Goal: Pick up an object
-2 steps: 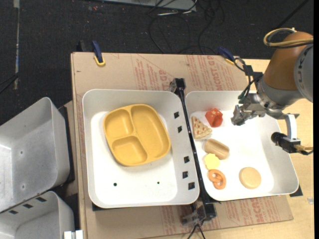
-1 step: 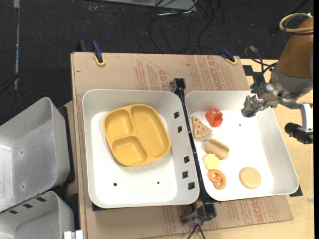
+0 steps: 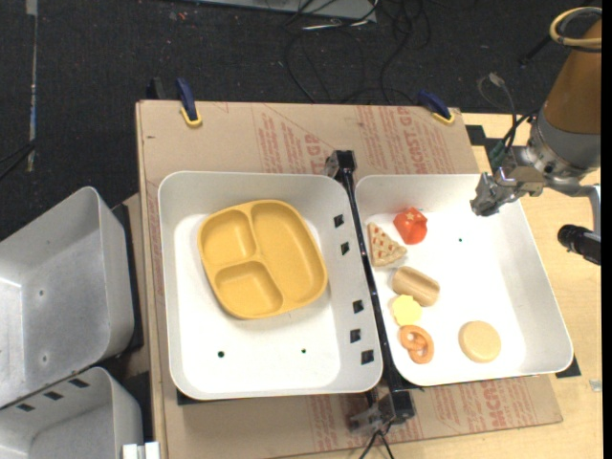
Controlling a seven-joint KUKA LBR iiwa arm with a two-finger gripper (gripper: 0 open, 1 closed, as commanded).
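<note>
The right bin (image 3: pixel 497 256) holds several toy foods along its left side: a red pepper (image 3: pixel 411 224), a waffle wedge (image 3: pixel 384 246), a tan bread roll (image 3: pixel 416 285), a yellow cheese piece (image 3: pixel 405 310), a pretzel (image 3: pixel 416 343) and a round tan cookie (image 3: pixel 479 340). My gripper (image 3: pixel 490 198) hangs over the bin's far right corner, well to the right of the red pepper. Nothing shows between its fingers. The fingers are too small and dark to judge.
The left bin (image 3: pixel 191 352) holds a yellow three-compartment plate (image 3: pixel 261 257). Black clips (image 3: pixel 356 304) run along the divider between the bins. Grey plastic tubs (image 3: pixel 48 285) stand off the bench at the left. Cables lie on the dark floor behind.
</note>
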